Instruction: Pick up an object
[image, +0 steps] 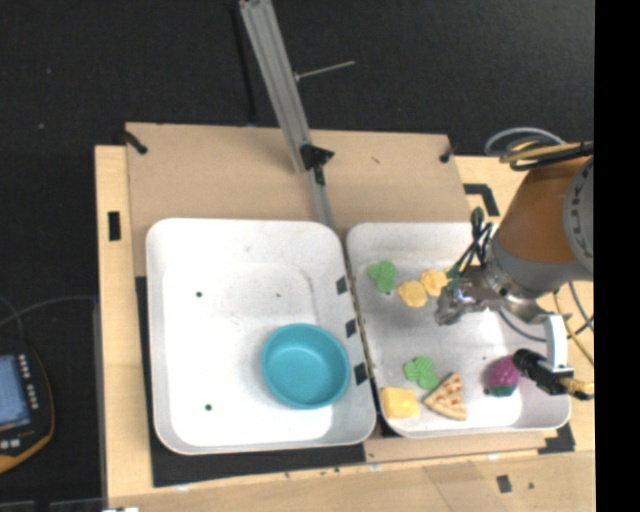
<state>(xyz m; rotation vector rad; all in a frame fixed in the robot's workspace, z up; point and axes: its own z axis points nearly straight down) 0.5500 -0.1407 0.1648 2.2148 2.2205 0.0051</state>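
**Approach stage: gripper low over the right bin, nothing seen in its grasp**

Gripper (452, 303) hung low in the right bin (400, 238), near the middle of that bin and a little toward its far edge, at the end of the grey arm (535, 225) with its orange band. Whether the claw stood open or closed could not be told; the metal tip was small and dark against the white floor, and no object could be made out in its hold.

Closest to it lay two yellow pieces (422, 288), just beside the tip on the side toward the divider between the bins. A green piece (381, 274) sat farther that way, near the divider. Along the near edge were a second green piece (420, 371), a yellow block (400, 402) in the near corner by the divider, a pizza slice (447, 397) beside it, and a purple piece (502, 375) toward the near right corner. The left bin (190, 260) carried a blue bowl (304, 364) near its near edge, by the divider.

By my reading, the step in hand was the descent onto a target, most likely the yellow pieces. The next move would call for centring over one piece, closing on it squarely, then lifting straight up.

No brand, label or legible writing appeared anywhere.
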